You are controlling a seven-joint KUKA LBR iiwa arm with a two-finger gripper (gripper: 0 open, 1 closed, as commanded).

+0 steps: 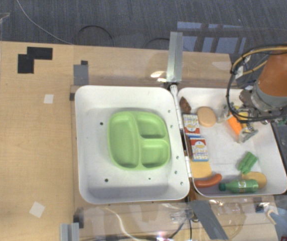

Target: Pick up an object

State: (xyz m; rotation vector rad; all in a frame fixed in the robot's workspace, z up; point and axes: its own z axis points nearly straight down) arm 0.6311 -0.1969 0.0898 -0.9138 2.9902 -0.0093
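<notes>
i see the arm reaching in from the right over the right bin, orange band above the wrist. the gripper sits low over the upper right part of that bin. i cannot tell how it is set; the tips blur into the white floor. an orange carrot-like piece lies just beside it, on its left, tilted. i cannot tell whether they touch, and nothing is visibly caught by the tool.

right bin contents, from my view:
- a small brown lump at the top left corner
- a round tan bun near the top, left of the orange piece
- two small red and white cartons in a line down the left wall, one below the other
- a yellow cheese-like wedge under the lower carton
- a red sausage at the bottom left, touching the wedge's lower edge
- a green bottle lying on its side along the bottom wall
- a yellow piece just behind the bottle
- a green ridged piece above that, well below the gripper

left bin: a green divided plate lies flat near the middle, three compartments.

cables loop off the arm near the wrist.
</notes>
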